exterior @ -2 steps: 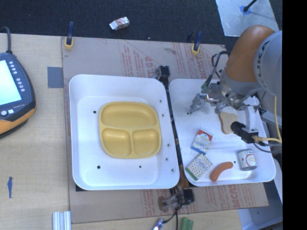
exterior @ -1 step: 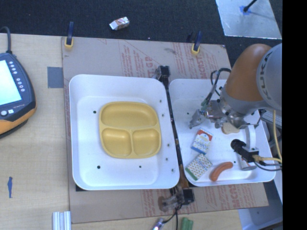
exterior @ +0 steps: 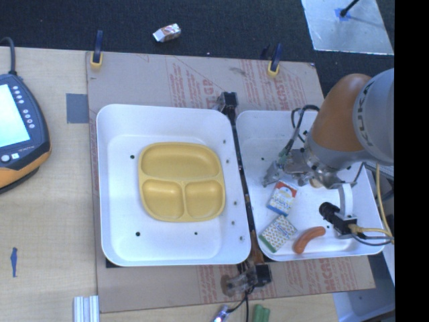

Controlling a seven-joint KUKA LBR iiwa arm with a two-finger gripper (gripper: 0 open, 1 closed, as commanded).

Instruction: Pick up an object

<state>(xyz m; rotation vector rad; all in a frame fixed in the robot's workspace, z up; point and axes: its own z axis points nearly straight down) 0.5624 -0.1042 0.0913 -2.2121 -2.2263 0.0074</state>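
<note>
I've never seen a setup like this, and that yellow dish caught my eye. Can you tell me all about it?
The yellow tray is a divided plate of smooth, plastic-looking material, with rounded corners. It has three compartments: one long one along the far side and two smaller ones side by side nearer the camera. It lies flat, right way up, near the middle of the left white bin, resting on the bin's floor. Nothing sits in it.

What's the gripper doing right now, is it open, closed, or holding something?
Gripper: low in the right bin, just above the small carton; whether it is open or shut cannot be told.
</note>
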